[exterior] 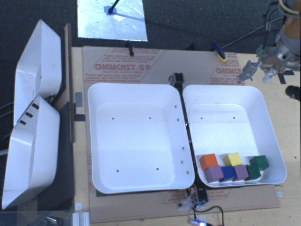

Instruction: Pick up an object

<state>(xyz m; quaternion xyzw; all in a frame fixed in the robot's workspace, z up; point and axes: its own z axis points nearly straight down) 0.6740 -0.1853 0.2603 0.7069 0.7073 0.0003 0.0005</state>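
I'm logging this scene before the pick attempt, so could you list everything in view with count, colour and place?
bins: two, white, side by side on the bench.
blocks: about seven, clustered in the right bin's near corner: orange, yellow, two purple, blue, two dark green.
spare tubs: two, white, stacked at a tilt off the bench's left.
clamp: one, blue and yellow, at the board's far edge.
shiny sheet: one, silver, on the dark floor beyond the bench.
gripper: one, grey, above the right bin's far right corner, fingers spread, holding nothing.
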